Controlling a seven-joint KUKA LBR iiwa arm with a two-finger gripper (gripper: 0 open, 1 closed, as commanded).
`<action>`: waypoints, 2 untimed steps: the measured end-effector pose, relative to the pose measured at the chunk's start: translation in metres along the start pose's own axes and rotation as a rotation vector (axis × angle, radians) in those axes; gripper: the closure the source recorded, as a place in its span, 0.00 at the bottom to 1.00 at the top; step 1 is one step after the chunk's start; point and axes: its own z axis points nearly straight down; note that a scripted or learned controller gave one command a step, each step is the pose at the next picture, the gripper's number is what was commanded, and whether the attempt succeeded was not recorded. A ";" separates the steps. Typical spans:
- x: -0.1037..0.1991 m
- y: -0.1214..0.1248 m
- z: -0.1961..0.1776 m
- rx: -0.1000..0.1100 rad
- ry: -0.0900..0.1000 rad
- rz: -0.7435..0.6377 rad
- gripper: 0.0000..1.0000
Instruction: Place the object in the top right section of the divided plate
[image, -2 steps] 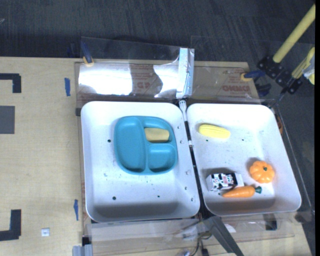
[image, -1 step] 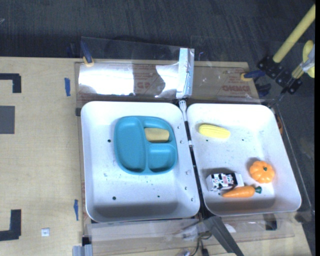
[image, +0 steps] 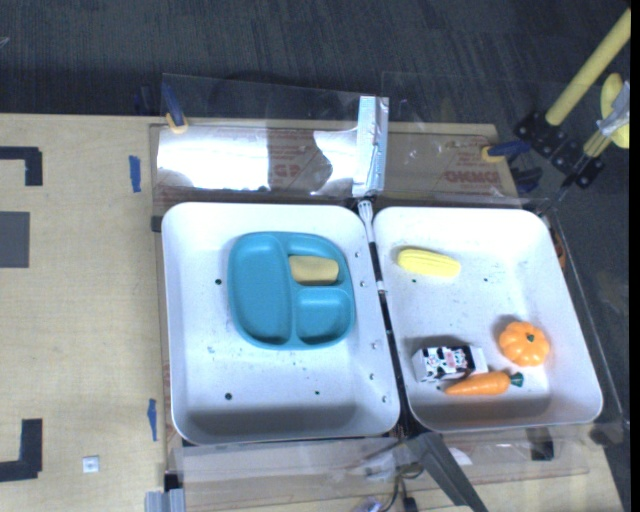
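- Whether the fingers are released, clenched or grasping anything cannot be told.
- Camera view: a blue divided plate lies in the left bin. A pale yellow-tan lump rests in its top right section; what kind of thing it is, is hard to make out.
- The right bin holds a yellow corn cob near its far wall and a small orange pumpkin toward its right side.
- A black-and-white carton sits near the front wall; its print is too small to read. An orange carrot lies against the carton's near edge, touching it and covering a little of it.
- Behind the bins a clear sheet glares white, blurring what lies under it.
- At the upper right a yellow rod is cut off by the frame's edge, with dark clamps at its lower end.
- The wooden tabletop carries black marks at the left, partly cut off.
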 end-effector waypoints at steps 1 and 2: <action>-0.003 0.011 0.000 -0.002 0.000 -0.307 1.00; 0.034 0.019 -0.001 0.000 0.004 -0.635 1.00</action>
